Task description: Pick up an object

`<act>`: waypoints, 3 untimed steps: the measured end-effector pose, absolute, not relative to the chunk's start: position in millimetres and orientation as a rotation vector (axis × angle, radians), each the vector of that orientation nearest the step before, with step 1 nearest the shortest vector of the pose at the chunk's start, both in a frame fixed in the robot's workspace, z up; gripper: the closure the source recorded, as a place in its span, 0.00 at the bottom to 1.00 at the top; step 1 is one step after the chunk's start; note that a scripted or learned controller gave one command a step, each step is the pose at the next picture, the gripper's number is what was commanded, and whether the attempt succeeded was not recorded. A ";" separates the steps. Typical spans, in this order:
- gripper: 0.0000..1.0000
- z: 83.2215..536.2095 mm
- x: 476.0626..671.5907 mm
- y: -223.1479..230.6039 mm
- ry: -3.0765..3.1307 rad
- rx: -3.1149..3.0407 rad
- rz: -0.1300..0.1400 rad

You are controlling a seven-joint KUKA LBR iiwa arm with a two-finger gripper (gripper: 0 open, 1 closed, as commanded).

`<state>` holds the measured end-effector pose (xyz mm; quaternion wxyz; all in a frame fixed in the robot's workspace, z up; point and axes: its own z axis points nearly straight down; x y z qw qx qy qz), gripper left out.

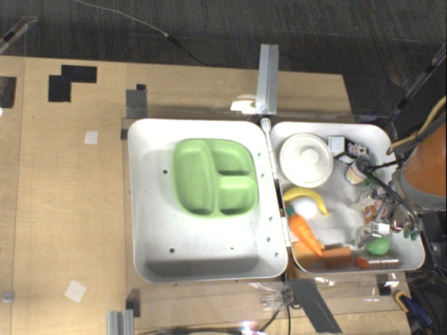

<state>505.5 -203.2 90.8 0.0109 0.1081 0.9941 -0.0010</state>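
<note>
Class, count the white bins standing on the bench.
2. The left bin holds a green divided plate; the right bin, touching it, holds small items such as a carrot.

The arm [424, 169] is cut off by the right edge, its gripper [383, 223] lost in wiring (finger positions unreadable), partly covering a green ball [378, 246].

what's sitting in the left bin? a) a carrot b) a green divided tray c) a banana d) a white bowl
b, the green divided tray lies alone in the left bin, while the carrot, banana and white bowl sit in the right bin.
</note>
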 end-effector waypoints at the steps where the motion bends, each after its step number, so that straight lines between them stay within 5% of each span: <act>1: 0.00 90.8 494.9 -203.7 3.095 0.386 -0.003; 2: 1.00 105.3 500.6 -203.9 3.077 0.371 -0.011; 3: 1.00 203.9 489.7 -206.3 3.106 -0.391 -0.008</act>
